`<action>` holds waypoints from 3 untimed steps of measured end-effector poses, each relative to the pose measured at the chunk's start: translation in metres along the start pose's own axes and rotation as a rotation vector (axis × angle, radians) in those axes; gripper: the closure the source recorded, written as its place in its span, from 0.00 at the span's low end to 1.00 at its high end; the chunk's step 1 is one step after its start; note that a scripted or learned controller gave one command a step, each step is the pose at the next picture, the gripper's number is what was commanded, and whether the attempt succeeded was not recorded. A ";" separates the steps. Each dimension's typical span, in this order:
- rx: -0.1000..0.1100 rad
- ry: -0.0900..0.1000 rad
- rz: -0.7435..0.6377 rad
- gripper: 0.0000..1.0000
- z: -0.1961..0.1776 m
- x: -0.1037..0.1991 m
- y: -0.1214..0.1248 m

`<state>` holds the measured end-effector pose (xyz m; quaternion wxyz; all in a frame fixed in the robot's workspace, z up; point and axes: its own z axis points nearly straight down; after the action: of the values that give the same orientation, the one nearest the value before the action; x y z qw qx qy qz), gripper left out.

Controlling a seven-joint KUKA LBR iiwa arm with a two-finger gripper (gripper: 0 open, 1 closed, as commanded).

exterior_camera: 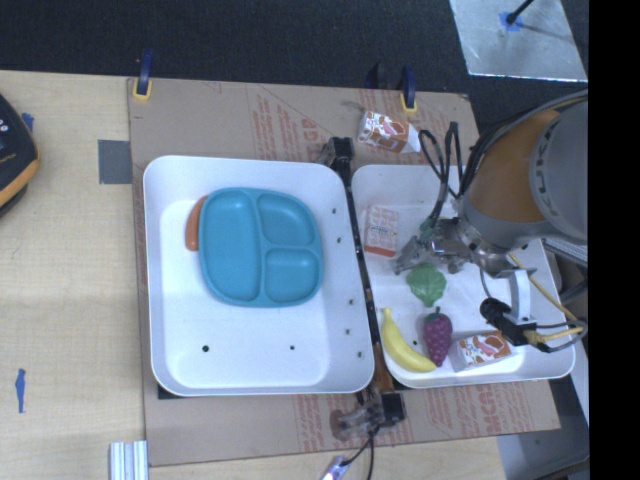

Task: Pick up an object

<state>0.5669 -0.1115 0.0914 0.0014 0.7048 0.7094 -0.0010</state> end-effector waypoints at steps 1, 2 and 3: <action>0.005 0.003 0.001 0.00 0.000 -0.001 -0.029; 0.007 0.002 -0.002 1.00 -0.010 -0.002 -0.029; 0.007 0.002 -0.003 0.00 -0.010 -0.002 -0.029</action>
<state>0.5380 -0.1132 0.1013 -0.0018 0.7039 0.7103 -0.0030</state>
